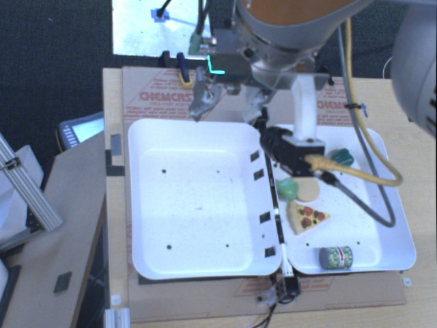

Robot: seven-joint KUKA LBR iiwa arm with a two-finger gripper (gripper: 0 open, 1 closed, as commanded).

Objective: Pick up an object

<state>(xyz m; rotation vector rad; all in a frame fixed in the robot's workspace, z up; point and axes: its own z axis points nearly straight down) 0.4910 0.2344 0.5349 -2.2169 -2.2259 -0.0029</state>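
while the claw (205, 104) hangs by the left bin's (147, 183) far rim (its spread i cannot tell), nothing looks picked; pizza slice (307, 218) waits.

The two white bins (198, 183) look like smooth plastic, a bit shiny. Under them lies brown cardboard (157, 94) with red print, dull and flat. The counter (82, 203) looks like pale wood. The pizza slice (306, 218) and the green can (335, 257) look like toy plastic. The yellow cable (362, 176) looks rubbery and smooth. The arm (293, 12) has a shiny grey shell.
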